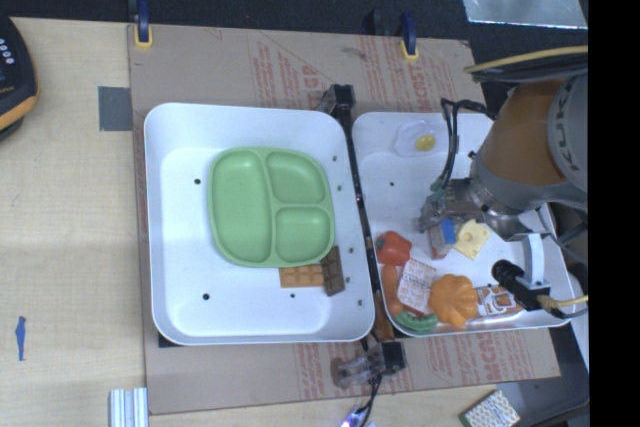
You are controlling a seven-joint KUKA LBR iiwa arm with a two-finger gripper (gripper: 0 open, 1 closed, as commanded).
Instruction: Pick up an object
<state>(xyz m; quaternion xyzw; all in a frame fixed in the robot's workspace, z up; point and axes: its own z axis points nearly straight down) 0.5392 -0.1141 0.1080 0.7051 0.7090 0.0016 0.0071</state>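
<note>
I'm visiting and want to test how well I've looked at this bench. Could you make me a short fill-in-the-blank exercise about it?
1. The green divided plate lies in the ____ bin as the camera sees it.
2. The plate has ____ compartments.
3. The gripper is over the ____ bin, where the orange toy lies.
4. The brown blocks lie just below the plate, in the ____ bin as it.

Missing words: left; three; right; same
</note>
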